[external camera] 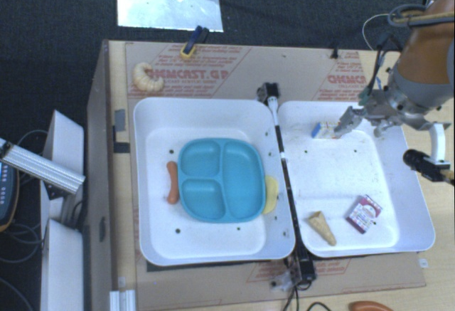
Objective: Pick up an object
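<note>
The right bin (398,181) holds a red and white packet (363,213) near its front right. A tan wedge (322,227) lies at the front, and a small blue and white piece (320,130) sits by the back left corner. My gripper (362,126) hangs over the back of this bin, open, with nothing between its fingers. Its left finger (346,122) ends just right of the blue and white piece. In the left bin (153,160), a blue divided plate (219,179) has an orange sausage (172,182) to its left. A yellow piece (271,193) is tucked at its right edge.
A black divider (281,153) runs between the bins. On the cardboard behind the left bin lie a cream ridged toy (147,77) and a blue and yellow clip (193,43). A black part (426,164) sticks over the right bin's right rim.
</note>
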`<state>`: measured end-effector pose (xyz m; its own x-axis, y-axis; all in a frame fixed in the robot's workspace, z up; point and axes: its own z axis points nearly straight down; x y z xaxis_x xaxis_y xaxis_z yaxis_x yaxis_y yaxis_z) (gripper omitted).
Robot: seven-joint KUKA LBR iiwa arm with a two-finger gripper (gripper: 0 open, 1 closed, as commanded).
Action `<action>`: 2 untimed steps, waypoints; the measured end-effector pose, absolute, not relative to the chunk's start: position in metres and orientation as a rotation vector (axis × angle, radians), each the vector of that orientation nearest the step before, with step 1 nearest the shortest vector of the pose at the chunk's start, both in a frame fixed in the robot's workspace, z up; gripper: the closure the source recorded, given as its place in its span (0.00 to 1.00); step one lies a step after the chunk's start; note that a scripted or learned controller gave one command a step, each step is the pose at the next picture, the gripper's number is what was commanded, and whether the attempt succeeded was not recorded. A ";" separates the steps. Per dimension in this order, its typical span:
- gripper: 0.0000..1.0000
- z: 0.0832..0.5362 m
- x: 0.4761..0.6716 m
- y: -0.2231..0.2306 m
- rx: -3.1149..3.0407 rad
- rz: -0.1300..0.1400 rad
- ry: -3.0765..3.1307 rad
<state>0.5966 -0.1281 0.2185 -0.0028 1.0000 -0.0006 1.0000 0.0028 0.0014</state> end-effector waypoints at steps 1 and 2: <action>0.00 0.109 0.583 -0.095 2.219 -0.003 2.228; 0.00 0.084 0.630 -0.118 2.216 0.001 2.225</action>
